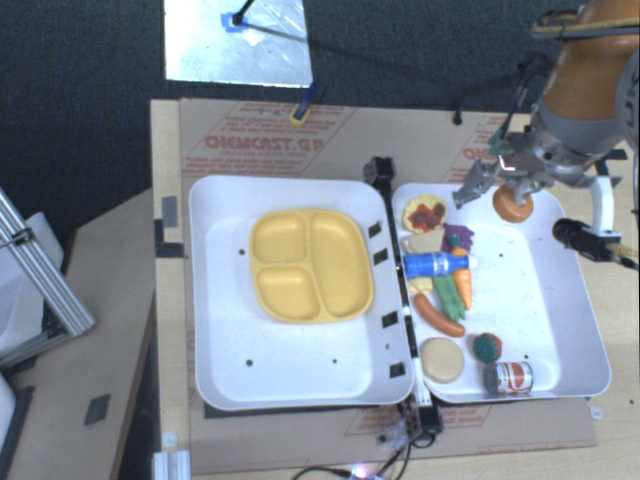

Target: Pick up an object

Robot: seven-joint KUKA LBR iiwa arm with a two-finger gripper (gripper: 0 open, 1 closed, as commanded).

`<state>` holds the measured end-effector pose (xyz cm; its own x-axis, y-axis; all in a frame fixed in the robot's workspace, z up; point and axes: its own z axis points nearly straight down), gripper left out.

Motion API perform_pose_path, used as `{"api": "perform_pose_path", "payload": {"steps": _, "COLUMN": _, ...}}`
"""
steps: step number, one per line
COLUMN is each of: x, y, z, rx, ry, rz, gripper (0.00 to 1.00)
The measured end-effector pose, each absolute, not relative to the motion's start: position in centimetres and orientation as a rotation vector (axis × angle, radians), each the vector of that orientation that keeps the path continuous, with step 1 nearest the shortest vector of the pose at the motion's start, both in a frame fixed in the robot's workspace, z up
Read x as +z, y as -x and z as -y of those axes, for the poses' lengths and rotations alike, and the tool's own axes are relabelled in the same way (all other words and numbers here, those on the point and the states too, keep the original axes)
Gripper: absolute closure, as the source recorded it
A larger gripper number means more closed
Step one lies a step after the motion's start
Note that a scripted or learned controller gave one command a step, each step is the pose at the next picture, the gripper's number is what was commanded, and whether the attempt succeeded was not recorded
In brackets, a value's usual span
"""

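My gripper (pixel 508 180) hangs over the far end of the right bin (pixel 560 308), under the orange-banded wrist. Directly below it I see a round orange toy (pixel 514 206); whether it is held or just lying in the bin I cannot tell. Toy food lies along the bin's left side: a small pizza (pixel 425 213), a purple piece (pixel 458 237), a blue bottle (pixel 434 265), a carrot (pixel 463 287), a green piece (pixel 446 296), a sausage (pixel 438 315), a tan round bun (pixel 442 359), a strawberry-like ball (pixel 487 346) and a red-and-white can (pixel 509 377).
A yellow divided plate (pixel 308 265) lies in the left bin (pixel 225 348). A black divider with clips (pixel 395 268) runs between the bins. A black part (pixel 580 237) juts over the right bin's right rim. The right half of the right bin's floor is bare.
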<state>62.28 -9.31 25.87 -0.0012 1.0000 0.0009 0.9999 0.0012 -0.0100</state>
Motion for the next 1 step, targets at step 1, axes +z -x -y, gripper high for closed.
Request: {"api": "perform_pose_path", "payload": {"steps": 1, "x": 26.56, "y": -62.47, "z": 9.3, "rx": -0.001, "ry": 2.219, "rz": 2.226, "gripper": 0.0}}
